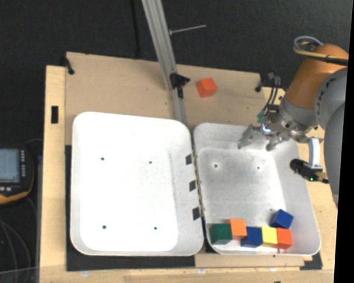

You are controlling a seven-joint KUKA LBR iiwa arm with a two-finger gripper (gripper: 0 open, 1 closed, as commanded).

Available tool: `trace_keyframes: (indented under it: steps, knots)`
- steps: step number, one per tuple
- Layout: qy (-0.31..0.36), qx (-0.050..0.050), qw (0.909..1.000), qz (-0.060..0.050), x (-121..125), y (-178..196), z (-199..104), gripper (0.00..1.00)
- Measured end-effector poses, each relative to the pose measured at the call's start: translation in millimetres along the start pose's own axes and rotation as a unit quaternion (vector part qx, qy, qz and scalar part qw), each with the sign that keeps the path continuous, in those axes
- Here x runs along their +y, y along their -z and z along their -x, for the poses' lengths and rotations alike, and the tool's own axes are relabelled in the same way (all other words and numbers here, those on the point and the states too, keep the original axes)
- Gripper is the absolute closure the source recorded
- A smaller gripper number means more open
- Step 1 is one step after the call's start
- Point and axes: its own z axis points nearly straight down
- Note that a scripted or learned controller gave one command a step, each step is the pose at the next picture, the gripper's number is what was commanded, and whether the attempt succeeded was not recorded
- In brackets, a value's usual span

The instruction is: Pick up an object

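Observation:
Several coloured blocks sit along the near edge of the right bin: a green block, an orange block, a blue block, a yellow block and an orange-red block. Another blue block rests just behind them. My gripper hovers over the far edge of the right bin, fingers spread apart and nothing between them. It is well away from the blocks.
An orange cube lies on the bench beyond the bins. A slanted metal pole rises at the back between the bins. The left bin lies beside the right one. A handheld pendant sits off the bench at left.

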Motion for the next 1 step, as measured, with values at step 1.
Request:
trace_keyframes:
  steps: [1]
  knots:
    - [0.004, 0.0, 1.0, 0.007, -2.6, 149.0, -23.0, 0.0]
